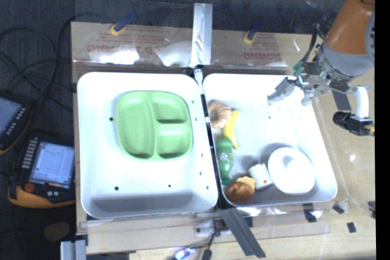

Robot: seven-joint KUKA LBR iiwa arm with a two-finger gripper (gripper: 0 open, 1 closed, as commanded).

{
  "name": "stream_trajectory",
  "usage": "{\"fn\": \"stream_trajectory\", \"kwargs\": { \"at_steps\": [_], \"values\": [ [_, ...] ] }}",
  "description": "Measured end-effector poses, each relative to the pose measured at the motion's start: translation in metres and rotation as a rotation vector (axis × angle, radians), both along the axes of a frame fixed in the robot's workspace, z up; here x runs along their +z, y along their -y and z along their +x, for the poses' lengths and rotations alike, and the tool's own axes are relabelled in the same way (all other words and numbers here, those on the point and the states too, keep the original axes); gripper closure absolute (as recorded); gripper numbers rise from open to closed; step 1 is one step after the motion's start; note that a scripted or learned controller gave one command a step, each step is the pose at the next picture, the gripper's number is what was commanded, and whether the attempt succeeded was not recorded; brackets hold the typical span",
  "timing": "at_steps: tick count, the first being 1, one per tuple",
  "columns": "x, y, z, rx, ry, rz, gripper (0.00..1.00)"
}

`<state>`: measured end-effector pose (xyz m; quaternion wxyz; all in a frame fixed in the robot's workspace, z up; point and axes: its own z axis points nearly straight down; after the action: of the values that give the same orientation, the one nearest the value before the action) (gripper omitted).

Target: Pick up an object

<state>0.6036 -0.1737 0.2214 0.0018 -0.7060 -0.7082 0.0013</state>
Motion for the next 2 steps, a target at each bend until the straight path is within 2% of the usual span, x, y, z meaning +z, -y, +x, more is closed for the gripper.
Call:
{"fn": "stream_trajectory", "kwargs": {
  "at_steps": [1,2],
  "values": [
    [-0.13,-0.048,0.014,0.042,0.001,-0.002,0.0],
    [-0.126,-0.025,-0.083,0.324,0.001,0.003,0.0]
  ]
}}
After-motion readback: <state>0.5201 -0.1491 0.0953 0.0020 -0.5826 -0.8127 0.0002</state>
